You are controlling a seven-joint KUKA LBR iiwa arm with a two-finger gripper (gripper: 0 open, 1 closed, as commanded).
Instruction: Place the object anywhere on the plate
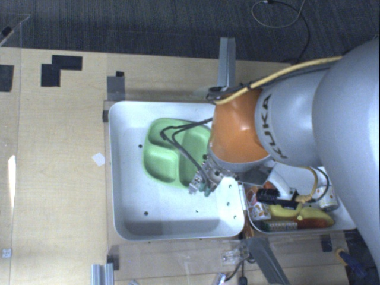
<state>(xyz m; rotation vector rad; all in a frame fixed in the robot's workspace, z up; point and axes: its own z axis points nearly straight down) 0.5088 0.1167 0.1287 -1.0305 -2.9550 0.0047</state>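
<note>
Even bright overhead light, soft shadows, slightly blurry, low-resolution picture

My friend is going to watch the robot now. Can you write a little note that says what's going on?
Gripper: low over the right edge of the green plate in the left bin. I cannot tell whether it holds anything.
Things: the plate has compartments, and the parts I can see have nothing on them. The right bin holds a banana and other small items, partly hidden by the arm.
Done: nothing seen on the plate so far.
Left: get an object onto the plate.
</note>
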